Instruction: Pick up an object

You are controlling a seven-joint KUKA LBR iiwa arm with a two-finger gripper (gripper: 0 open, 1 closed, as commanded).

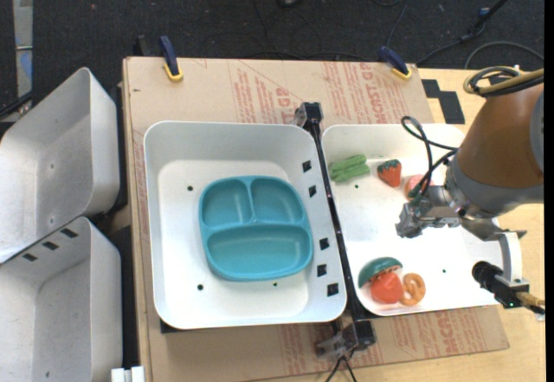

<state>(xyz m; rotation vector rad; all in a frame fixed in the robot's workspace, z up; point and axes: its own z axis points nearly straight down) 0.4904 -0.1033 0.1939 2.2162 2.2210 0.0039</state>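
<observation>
Hovering over the middle of the right-hand shallow white bin (433,307), my hand (414,223) hangs low above bare floor. It shows as a dark cluster of metal below my grey wrist, and from this slanted height I cannot tell how it is set. Nothing lies under it that I can make out.

Nearest the viewer, at the bin's front edge, sits a small heap: a red rounded toy with a teal cap (383,279) and, touching it on the right, an orange ring-shaped piece (413,288). These lie toward the front of the bin from my hand and slightly to the view's left, close by. I judge this heap the likeliest thing to pick, being the nearest and the bulkiest, though the two pieces touching could spoil a clean pinch.

Farther back, beyond my hand, a red strawberry-like toy with a green top (390,172) rests near the bin's rear. Just left of it lies a green ridged pod-shaped toy (348,168), its long axis running roughly across the bin, tilted a little. A pinkish patch shows beside my wrist; I cannot tell what it is.

Across the divider, the left white bin (169,198) holds a teal three-compartment plastic plate (255,229), well apart from me. Both bins rest on a cardboard-topped counter (260,86).
</observation>
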